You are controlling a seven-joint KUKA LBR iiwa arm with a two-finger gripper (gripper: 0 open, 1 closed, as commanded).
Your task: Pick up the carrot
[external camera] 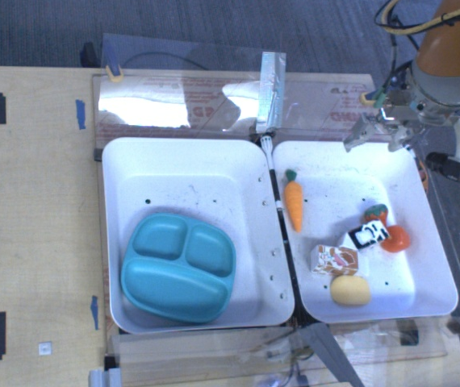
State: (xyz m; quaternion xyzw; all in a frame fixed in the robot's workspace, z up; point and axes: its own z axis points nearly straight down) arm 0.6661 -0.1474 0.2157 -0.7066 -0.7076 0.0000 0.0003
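The grey two-finger gripper hovers with fingers spread and empty over the right white plastic bin's far edge, the small orange toy carrot lying well to its left by the dividing wall, which could block a finger and spoil the grasp.

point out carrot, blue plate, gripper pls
carrot (294, 205), camera view, middle of its orange body, right bin.
blue plate (180, 268), camera view, centre ridge between its compartments, left bin.
gripper (379, 139), camera view, midway between its fingertips, above right bin's far edge.
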